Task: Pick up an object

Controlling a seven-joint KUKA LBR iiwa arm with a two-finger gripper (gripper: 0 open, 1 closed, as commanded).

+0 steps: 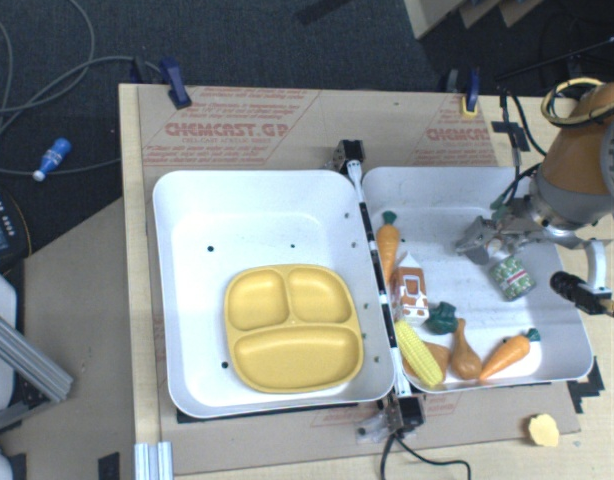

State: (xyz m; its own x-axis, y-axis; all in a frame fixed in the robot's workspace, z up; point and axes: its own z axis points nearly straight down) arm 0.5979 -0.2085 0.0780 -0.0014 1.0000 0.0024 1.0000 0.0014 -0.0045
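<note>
Gripper (pixel 484 236) sits low in the right bin (pixel 427 193), finger state undeterminable. Can (pixel 511 277) lies just beside it, toward the front. Step: approach. Next move requires centring over the can, then closing.

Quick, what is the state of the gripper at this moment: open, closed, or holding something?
Gripper: it cannot be told; it is low in the right bin, beside a small green-patterned can, with nothing seen held.
</note>
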